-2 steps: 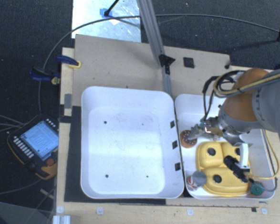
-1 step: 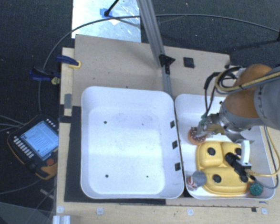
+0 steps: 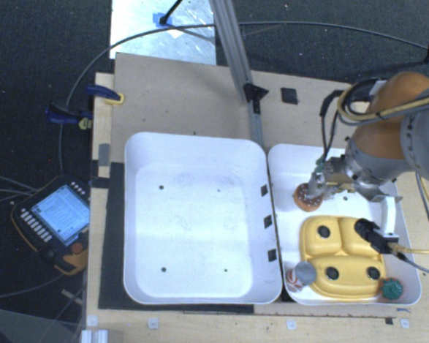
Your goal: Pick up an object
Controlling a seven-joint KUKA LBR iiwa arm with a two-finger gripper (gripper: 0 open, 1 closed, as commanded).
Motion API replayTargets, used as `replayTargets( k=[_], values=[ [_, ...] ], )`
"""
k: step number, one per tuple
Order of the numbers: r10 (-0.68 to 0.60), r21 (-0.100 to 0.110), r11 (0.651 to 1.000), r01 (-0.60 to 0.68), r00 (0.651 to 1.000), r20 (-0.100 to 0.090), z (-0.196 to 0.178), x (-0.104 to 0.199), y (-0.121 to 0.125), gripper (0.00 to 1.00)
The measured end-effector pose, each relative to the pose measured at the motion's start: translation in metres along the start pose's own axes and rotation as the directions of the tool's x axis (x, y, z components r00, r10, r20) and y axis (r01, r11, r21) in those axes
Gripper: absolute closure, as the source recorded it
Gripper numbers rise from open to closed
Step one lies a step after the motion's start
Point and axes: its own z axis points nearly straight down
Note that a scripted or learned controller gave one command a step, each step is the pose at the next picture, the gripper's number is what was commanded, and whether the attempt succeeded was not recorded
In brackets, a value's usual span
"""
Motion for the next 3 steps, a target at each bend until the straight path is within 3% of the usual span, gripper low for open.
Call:
replayTargets(
  k=[2, 3],
  values=[
    [0.000, 0.002, 1.000, 0.000, 1.000, 0.000, -0.068, 0.001, 0.004, 1.00],
    [-0.003, 0.005, 1.000, 0.003, 1.000, -0.002, -0.058, 0.055, 0.011, 1.00]
  ],
)
